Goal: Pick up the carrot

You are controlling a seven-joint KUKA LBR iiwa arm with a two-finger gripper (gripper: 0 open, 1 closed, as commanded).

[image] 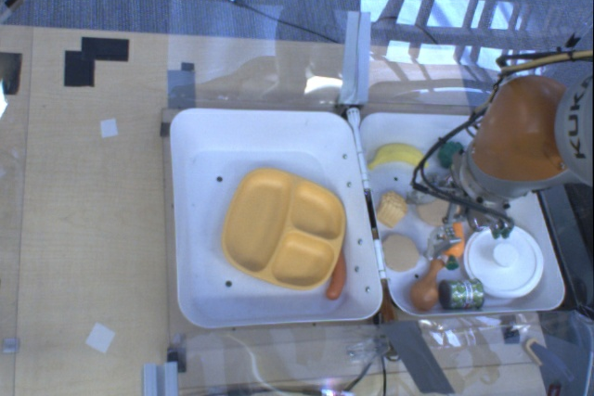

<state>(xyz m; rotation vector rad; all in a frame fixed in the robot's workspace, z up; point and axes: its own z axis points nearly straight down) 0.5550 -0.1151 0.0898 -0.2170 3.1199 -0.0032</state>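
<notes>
The carrot [454, 247] is sitting among the food just left of the white bowl [504, 261], directly under the gripper [452, 241], whose grip I cannot tell, so lifting is pending.

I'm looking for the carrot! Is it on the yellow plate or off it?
Off it. The carrot lies on the floor of the left bin, beside the lower right rim of the yellow plate.

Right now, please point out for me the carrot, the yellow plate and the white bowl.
carrot [336, 278], camera view, middle of its orange body.
yellow plate [249, 210], camera view, floor of its big left compartment.
white bowl [524, 277], camera view, its right rim.
</notes>
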